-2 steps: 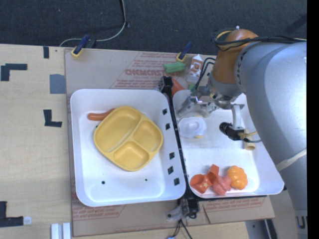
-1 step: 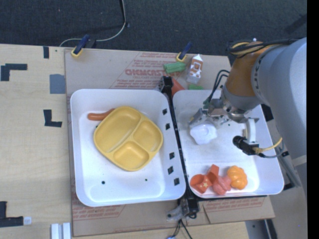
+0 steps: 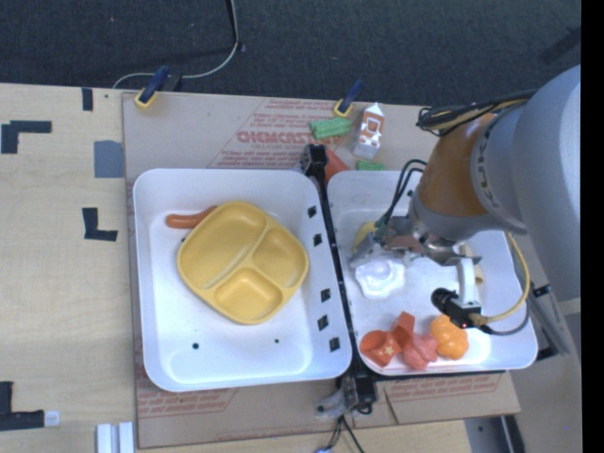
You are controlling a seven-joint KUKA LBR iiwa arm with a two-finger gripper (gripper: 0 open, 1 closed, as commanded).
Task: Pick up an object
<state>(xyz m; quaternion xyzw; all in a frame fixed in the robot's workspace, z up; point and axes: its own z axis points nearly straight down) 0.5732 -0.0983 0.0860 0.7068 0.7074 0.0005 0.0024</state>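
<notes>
The gripper (image 3: 377,239) is low in the right bin (image 3: 514,352), hard against a white object (image 3: 377,276) just below it. Further below, a red tomato piece (image 3: 379,347), red chunks (image 3: 413,343) and an orange fruit (image 3: 450,338) crowd the near wall. To its left the divider between bins (image 3: 326,253) stands close. Beyond that, the left bin (image 3: 151,281) is largely taken by a yellow divided plate (image 3: 243,260), with bare floor along its near edge.
</notes>
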